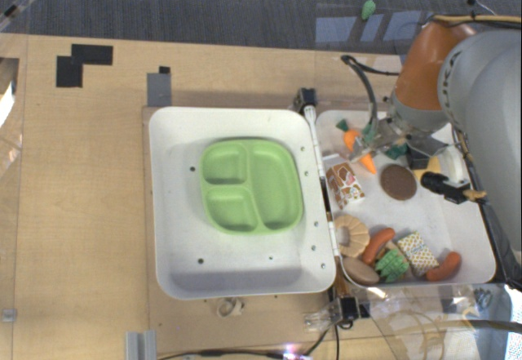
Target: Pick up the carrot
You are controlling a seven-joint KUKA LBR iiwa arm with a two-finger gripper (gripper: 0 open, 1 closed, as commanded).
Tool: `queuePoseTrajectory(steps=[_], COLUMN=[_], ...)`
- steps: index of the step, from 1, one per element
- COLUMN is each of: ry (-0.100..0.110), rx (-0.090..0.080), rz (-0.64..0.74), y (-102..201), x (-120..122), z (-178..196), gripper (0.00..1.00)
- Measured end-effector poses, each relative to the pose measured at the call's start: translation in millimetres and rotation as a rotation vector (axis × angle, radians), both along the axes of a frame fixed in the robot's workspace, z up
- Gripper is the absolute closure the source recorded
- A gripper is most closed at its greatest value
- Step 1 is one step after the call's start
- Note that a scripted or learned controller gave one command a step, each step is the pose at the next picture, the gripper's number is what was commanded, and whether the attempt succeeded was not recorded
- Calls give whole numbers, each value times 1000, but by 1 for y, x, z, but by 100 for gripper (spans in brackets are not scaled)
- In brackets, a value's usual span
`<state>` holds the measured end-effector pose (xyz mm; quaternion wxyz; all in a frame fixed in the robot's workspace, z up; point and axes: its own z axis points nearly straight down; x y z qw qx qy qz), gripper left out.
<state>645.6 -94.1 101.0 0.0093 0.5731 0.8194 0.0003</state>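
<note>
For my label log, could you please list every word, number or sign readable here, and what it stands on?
None can be read.
The patterned box in the right bin carries a print too blurred to read.
The black marks on the bench are plain shapes, no text.

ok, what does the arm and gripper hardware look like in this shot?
The arm is a bulky rounded grey casing with a broad orange band above the wrist. A dark cable loops along the wrist. The gripper is a small dark and grey assembly; its detail is too small to make out.
</note>
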Motion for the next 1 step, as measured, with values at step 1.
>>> queuePoseTrajectory(steps=[1], ry=[-2], rx=[11], rz=[47], y=[63], x=[-5], z=[91], gripper=[100])
